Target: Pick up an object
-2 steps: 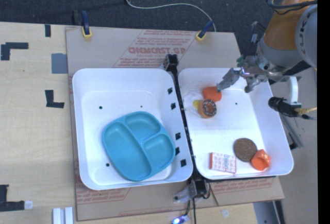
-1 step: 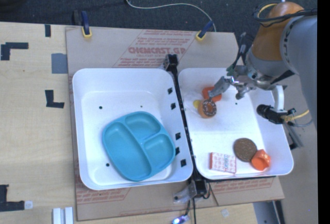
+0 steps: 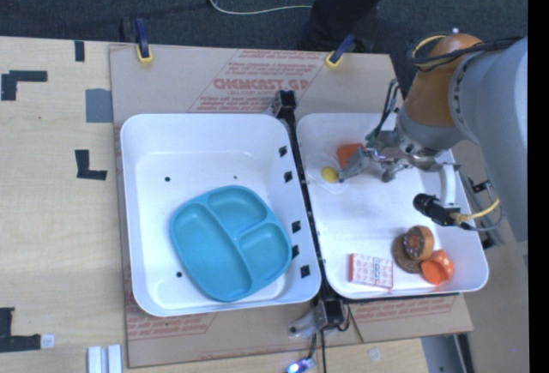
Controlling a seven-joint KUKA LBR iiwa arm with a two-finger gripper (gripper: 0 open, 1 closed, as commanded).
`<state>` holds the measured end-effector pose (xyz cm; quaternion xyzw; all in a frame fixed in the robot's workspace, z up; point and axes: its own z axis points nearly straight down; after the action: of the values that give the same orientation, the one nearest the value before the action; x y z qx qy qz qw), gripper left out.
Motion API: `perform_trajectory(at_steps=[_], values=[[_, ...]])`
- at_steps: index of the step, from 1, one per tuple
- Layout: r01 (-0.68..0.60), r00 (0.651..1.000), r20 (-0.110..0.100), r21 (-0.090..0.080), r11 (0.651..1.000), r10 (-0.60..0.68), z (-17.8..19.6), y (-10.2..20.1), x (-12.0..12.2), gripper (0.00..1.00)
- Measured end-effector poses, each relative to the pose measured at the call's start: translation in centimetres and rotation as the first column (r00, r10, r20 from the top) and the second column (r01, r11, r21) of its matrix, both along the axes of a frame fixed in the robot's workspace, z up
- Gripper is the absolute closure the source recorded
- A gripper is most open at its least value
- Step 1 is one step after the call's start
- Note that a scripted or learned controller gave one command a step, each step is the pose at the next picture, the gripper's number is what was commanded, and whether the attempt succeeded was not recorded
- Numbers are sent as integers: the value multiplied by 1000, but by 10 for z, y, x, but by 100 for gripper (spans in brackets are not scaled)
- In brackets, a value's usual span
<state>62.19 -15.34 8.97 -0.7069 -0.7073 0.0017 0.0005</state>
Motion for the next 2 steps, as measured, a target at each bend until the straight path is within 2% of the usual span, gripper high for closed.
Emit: perform_trajectory(at_steps=[1,2], values=[[-1,1000,3,0,1000,1,-4,0,0,0],[-2,1000,5,-2,1000,2,7,0,1,100]])
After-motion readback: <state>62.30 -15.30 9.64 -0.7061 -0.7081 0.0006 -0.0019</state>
